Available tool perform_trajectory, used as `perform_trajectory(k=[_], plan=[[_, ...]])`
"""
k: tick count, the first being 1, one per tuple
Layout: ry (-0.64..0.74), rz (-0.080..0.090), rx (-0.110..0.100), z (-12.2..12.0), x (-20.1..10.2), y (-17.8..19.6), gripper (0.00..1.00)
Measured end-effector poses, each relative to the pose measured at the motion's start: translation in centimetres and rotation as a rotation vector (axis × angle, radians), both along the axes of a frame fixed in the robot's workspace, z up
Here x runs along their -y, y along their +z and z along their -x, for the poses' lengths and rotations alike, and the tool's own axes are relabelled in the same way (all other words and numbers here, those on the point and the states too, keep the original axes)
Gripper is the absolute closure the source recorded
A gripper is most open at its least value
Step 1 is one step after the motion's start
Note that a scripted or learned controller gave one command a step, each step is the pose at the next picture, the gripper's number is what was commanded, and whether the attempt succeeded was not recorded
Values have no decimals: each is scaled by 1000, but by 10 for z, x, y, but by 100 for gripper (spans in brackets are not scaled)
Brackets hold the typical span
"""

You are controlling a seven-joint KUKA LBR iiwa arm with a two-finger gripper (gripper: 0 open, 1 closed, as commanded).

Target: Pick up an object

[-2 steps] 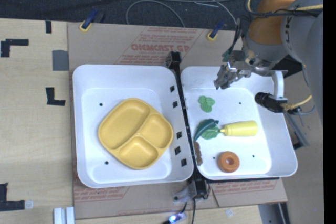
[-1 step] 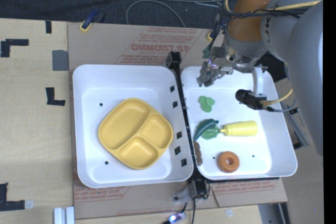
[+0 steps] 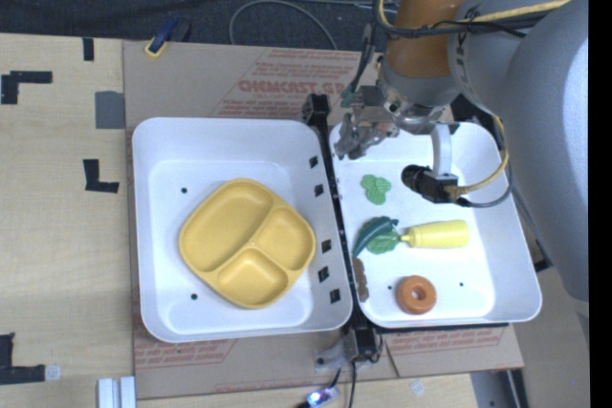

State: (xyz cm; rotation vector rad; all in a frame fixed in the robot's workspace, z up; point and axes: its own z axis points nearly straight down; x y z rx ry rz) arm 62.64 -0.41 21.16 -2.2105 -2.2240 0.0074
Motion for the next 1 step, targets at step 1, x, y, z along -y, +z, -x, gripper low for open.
perform_trajectory(k=[1], plan=[[1,1,0,7,-62,-6,100]])
